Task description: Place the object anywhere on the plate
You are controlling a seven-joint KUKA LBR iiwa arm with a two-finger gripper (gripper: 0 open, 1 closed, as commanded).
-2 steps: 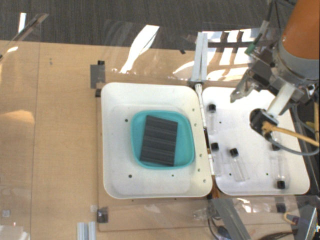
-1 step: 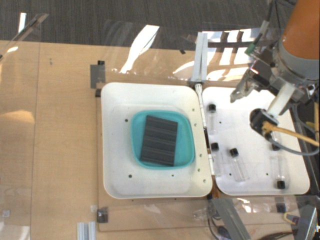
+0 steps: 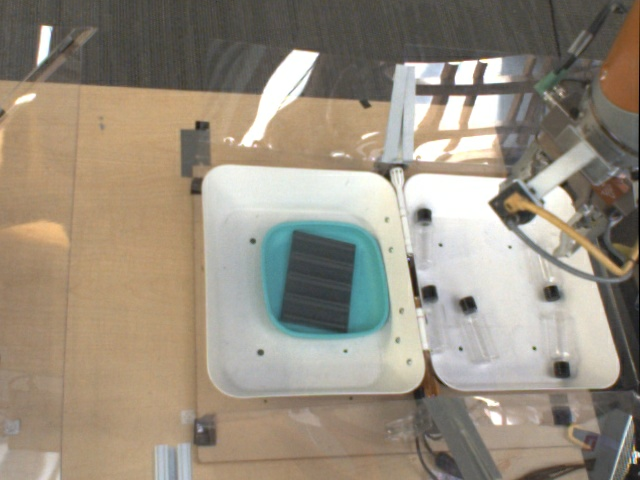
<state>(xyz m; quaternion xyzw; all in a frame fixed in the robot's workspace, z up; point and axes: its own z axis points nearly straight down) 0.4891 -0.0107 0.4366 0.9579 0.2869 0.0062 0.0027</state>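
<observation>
Pale wood bench [image 3: 100, 268], two white bins side by side on it. Left bin [image 3: 230, 353] holds a teal plate [image 3: 272, 268], roughly centred. Right bin [image 3: 500, 268] sits just beside it, rims touching along the middle. Grey arm [image 3: 618, 78] with an orange band comes in at upper right, and the gripper [image 3: 603, 193] hangs over the right bin's far right corner, nothing seen in it. Open or closed: can't tell from this angle. Dark grey ribbed block [image 3: 318, 281] lies flat on the plate, slightly tilted, well inside its rim. Five small clear vials [image 3: 466, 305] with black caps are scattered across the right bin, apart from each other.
</observation>
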